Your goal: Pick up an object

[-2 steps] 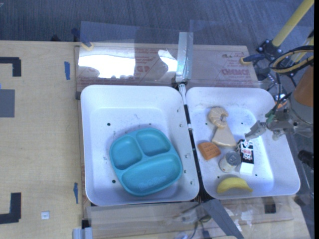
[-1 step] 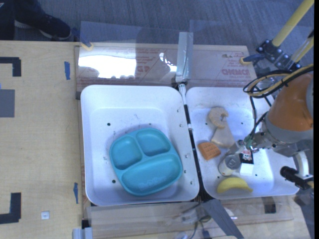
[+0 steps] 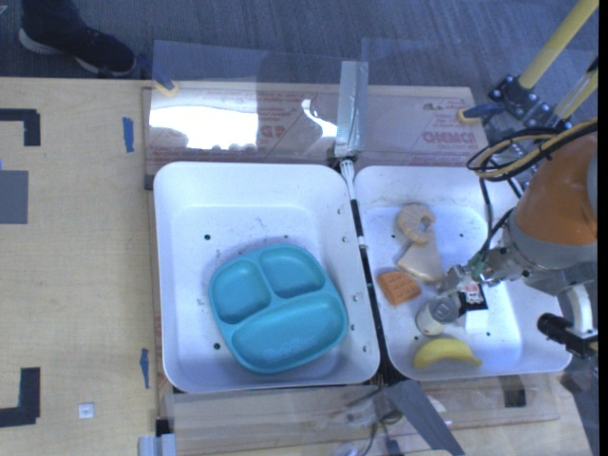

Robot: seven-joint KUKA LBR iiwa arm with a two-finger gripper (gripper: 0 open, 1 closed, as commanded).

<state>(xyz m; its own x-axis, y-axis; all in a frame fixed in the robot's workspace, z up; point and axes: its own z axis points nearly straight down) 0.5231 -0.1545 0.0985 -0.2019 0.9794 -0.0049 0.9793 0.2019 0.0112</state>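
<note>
From the camera view, the gripper (image 3: 463,288) hangs low in the right bin (image 3: 494,354), in the middle of the clutter, and I cannot tell how it is set or whether it has anything. The candidates lie crowded: an orange block (image 3: 399,286) and a tan wedge (image 3: 422,259) just left of the gripper, a beige ring (image 3: 415,220) further back, a small grey round piece (image 3: 443,310) right beneath it, and a yellow banana (image 3: 446,352) near the front rim. The risk, in my judgement, is that this crowding lets the gripper nudge a neighbour or catch two pieces at once, so the object slips free on the lift. The left bin (image 3: 180,255) bears a blue divided plate (image 3: 277,307), well apart from the gripper. Yellow and black cables (image 3: 508,150) trail near the arm (image 3: 560,207) above the counter (image 3: 66,283).
</note>
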